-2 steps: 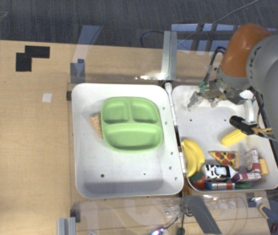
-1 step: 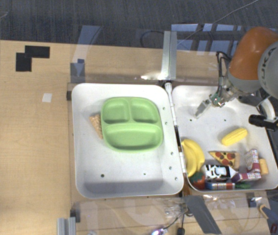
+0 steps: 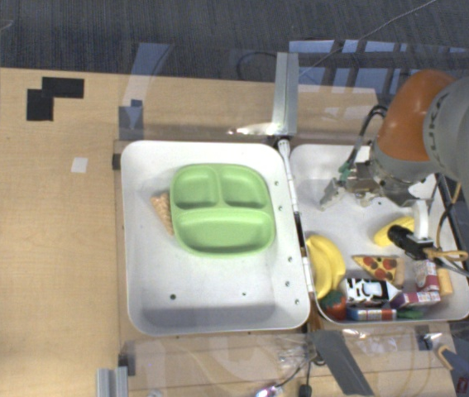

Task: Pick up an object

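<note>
The gripper [image 3: 333,193] hangs over bare floor in the right bin [image 3: 317,160], gripping nothing; whether it is open, I cannot tell. Nothing is picked yet. It would need to reach toward five o'clock, where the banana [image 3: 325,263] lies.

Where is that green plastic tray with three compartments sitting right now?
The green three-compartment plastic tray lies in the left white bin, toward its upper middle, partly covering a tan cracker-like piece at its left edge.

Two bins sit side by side on the surface [image 3: 44,246]. In the left bin [image 3: 147,304] lies a tray [image 3: 221,208], partly over a cracker [image 3: 162,211]. In the right bin [image 3: 317,168], a banana [image 3: 325,263] and small items [image 3: 391,288] crowd the near end.
</note>
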Robot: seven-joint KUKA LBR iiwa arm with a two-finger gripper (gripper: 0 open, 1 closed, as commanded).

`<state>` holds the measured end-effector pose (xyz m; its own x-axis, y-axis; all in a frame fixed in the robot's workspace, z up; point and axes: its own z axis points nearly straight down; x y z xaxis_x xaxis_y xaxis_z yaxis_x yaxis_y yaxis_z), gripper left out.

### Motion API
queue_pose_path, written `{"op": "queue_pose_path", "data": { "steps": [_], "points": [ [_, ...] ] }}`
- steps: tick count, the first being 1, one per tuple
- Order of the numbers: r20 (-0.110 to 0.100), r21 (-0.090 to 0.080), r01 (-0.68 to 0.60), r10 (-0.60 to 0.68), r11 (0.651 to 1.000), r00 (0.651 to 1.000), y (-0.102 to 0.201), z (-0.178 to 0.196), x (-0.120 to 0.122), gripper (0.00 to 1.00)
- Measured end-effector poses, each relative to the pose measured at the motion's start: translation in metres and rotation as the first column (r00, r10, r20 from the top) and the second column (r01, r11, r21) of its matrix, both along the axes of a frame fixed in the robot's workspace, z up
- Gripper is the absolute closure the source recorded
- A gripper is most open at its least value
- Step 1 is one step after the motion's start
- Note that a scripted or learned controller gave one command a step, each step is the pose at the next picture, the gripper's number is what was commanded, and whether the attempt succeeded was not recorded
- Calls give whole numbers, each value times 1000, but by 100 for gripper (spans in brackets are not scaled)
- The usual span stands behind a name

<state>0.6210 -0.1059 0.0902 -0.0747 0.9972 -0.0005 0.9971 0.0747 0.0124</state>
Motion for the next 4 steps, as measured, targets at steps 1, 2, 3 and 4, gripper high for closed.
{"op": "queue_pose_path", "data": {
  "steps": [1, 2, 3, 4],
  "points": [
    [-6, 0, -15, 15, 1000, 1000, -67, 10, -51, 0],
    [-6, -3, -180, 180, 984, 984, -100, 73, -29, 0],
    [3, -4, -3, 3, 1000, 1000, -100, 1, -80, 0],
    [3, -4, 131, -131, 991, 991, -86, 1, -74, 0]
  ]
}}
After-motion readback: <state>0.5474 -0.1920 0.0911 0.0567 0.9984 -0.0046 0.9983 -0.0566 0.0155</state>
